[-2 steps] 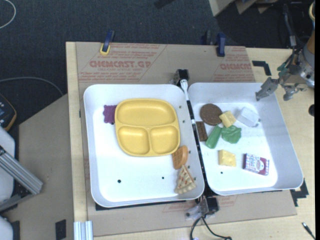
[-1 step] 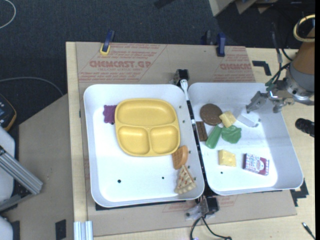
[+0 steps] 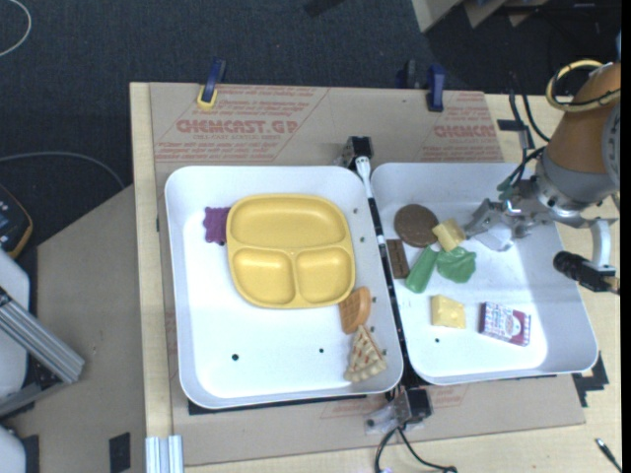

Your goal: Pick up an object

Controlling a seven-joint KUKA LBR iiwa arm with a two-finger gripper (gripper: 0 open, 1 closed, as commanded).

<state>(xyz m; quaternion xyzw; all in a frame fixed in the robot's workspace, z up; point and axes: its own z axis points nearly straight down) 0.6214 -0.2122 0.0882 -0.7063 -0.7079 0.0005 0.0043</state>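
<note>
Objects for picking lie scattered in the right bin (image 3: 552,358), a shallow white tray with rounded corners. Taking the brown disc (image 3: 416,224) near that bin's upper left as the landmark: a small pale yellow piece (image 3: 449,236) sits just to its right, a green leafy-looking toy (image 3: 441,264) lies just below it, and a dark brown bar (image 3: 396,257) lies just below and left of it, along the bin's left wall. Farther below the disc rests a yellow wedge like cheese (image 3: 448,312), and to the lower right of the disc a small red and white packet (image 3: 505,323) with print too small to read.

The gripper (image 3: 485,221) hangs to the right of the disc, near the pale yellow piece; whether its jaws are spread or pressed together cannot be told, since the metal parts blur together.

Left of the disc, in the left bin (image 3: 187,264), lies a smooth yellow plastic plate (image 3: 292,249) with three compartments. A purple piece (image 3: 214,225) touches its left edge. Below and left of the disc sit an orange-brown rounded item (image 3: 356,309) and a tan lattice-textured waffle cone (image 3: 366,355).

Above the disc, the brown board (image 3: 296,126) under both bins bears faded red lettering that seems to read "CHEMCAST GP". A yellow clamp (image 3: 208,95) and a blue clamp (image 3: 435,87) grip its top edge.
</note>
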